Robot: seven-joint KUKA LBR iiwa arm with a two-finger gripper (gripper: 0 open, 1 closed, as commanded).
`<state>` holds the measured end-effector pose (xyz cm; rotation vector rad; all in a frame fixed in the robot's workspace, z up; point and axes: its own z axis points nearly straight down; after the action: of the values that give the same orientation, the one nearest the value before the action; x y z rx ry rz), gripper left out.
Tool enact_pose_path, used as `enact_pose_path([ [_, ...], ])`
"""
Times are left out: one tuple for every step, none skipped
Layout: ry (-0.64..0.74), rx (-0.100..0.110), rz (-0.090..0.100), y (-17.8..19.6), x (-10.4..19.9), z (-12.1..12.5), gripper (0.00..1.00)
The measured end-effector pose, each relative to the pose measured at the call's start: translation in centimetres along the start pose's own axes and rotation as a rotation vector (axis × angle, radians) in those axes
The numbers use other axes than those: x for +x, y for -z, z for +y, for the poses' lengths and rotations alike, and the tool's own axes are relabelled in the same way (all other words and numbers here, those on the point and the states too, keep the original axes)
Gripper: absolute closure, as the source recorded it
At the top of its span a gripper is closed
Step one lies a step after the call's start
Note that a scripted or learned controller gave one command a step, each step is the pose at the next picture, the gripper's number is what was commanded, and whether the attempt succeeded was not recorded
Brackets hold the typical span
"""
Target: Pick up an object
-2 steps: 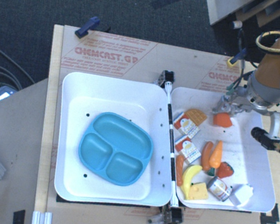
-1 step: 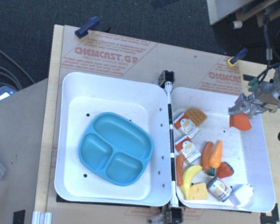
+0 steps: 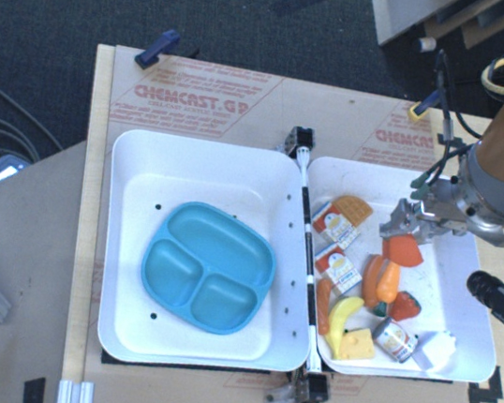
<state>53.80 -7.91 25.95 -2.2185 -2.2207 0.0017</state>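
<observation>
Toy food, bench printed "CHEMCAST GP"

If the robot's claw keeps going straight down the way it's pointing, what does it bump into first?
Probably the red-orange toy right under the gripper in the right bin. The orange carrot lies just beyond it. Height is hard to judge from this slanted view, so it may already be touching.
</observation>
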Motion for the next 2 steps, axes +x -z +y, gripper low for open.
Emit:
enact_pose_path([
  [-0.002, 0.001, 0.000, 1.0, 1.3, -5.9, 1.00],
  [0.000, 0.001, 0.000, -0.1, 5.3, -5.9, 1.00],
])
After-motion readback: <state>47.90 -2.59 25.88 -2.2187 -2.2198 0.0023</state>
